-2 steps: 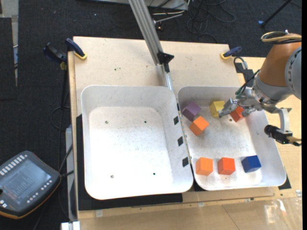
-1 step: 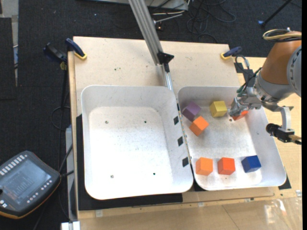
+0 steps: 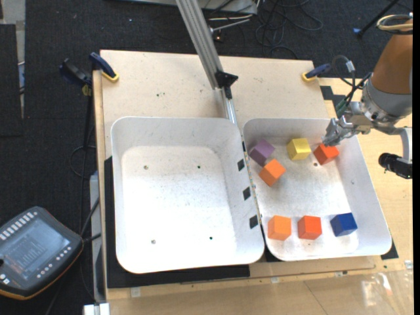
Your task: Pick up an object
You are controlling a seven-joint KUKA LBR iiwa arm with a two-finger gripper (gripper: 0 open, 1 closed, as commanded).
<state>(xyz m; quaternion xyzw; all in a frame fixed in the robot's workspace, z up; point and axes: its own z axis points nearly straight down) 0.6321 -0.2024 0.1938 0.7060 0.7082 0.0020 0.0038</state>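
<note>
camera view looks down on a pale bench (image 3: 170, 84) carrying two white bins side by side. left bin (image 3: 131, 133) holds no blocks, only dark specks on its floor. right bin (image 3: 371, 205) holds seven blocks. near its far edge sit a purple block (image 3: 262, 152), a yellow block (image 3: 299, 149) and a red block (image 3: 325, 153); an orange block (image 3: 272, 171) lies just beside the purple one, toward the bin's middle. along the near edge stand a second orange block (image 3: 279, 228), a red-orange block (image 3: 310, 228) and a blue block (image 3: 343, 224), in a row and close together.

the arm (image 3: 394, 77) comes in over the right bin's far right corner. the gripper (image 3: 333, 136) hangs right above the red block, its tip touching or almost touching the block's far side; whether the pincer is apart or together cannot be told, since the tip is small and blurred against the bin wall. the yellow block sits near the red one on its left, the closest neighbour to the tip; the bin's wall rises just behind it.

a slanted metal pole (image 3: 200, 35) crosses the bench's far edge and ends between the two bins. blue and yellow clamps (image 3: 104, 67) grip the bench's far corners. a handheld pendant (image 3: 36, 249) lies on the floor off the bench's near left corner; its screen shows lines too small to read. cables (image 3: 289, 8) trail on the dark floor beyond. no legible writing shows anywhere. the arm's upper part is cut off at the right.
</note>
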